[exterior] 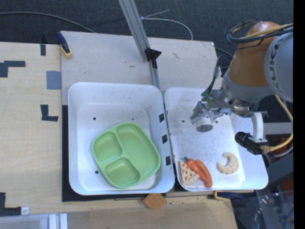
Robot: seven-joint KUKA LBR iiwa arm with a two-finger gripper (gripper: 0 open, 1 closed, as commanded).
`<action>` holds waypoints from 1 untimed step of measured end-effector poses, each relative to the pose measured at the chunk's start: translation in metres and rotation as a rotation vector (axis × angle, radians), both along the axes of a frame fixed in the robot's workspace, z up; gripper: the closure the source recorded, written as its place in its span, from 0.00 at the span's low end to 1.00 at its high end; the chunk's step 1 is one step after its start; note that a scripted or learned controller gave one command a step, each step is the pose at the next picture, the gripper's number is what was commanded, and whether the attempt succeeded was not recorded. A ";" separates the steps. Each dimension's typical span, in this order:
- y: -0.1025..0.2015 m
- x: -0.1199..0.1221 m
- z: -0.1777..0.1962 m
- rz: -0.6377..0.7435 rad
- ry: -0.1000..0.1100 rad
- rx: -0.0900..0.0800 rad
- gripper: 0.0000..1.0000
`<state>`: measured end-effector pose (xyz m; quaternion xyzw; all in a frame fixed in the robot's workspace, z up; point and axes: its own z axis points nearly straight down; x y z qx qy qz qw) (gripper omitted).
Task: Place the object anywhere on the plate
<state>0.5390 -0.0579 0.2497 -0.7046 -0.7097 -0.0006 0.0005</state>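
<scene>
A green plate with three compartments lies in the left white bin. In the right bin, near its front edge, lie an orange carrot, a waffle-patterned pizza slice touching it, and a pale shrimp further right. My gripper hangs over the middle of the right bin, above and behind these three objects, apart from all of them. I see nothing held in it.
A slanted metal pole runs behind the bins. A small brown cracker lies on the bench in front of the bins. A blue and yellow clamp sits at the board's back left corner.
</scene>
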 end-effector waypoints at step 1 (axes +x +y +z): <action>0.050 0.034 -0.003 0.000 0.001 0.000 1.00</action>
